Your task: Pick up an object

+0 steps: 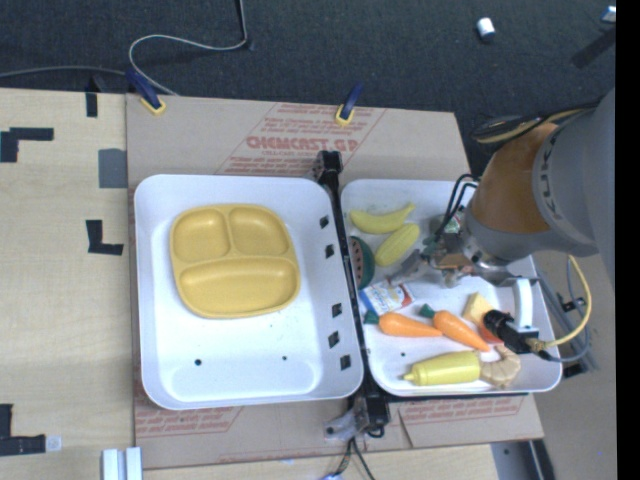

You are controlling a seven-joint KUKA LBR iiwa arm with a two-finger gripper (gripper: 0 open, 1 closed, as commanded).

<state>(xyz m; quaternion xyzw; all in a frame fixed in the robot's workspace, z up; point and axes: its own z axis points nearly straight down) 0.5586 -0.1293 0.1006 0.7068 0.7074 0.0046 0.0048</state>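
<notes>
The right bin holds a banana, a yellow oval fruit, a watermelon slice, a small printed packet, two carrots, a yellow squeeze bottle, a pale cheese wedge and a bread-like piece. My gripper is low in this bin, just right of the yellow fruit and above the packet. The wrist hides the bin floor behind it. Nothing visibly hangs from the gripper.
The left bin contains a yellow divided plate. A black divider with clips runs between the bins. The grey and orange arm covers the right bin's upper right. Cables trail at the bin's right edge.
</notes>
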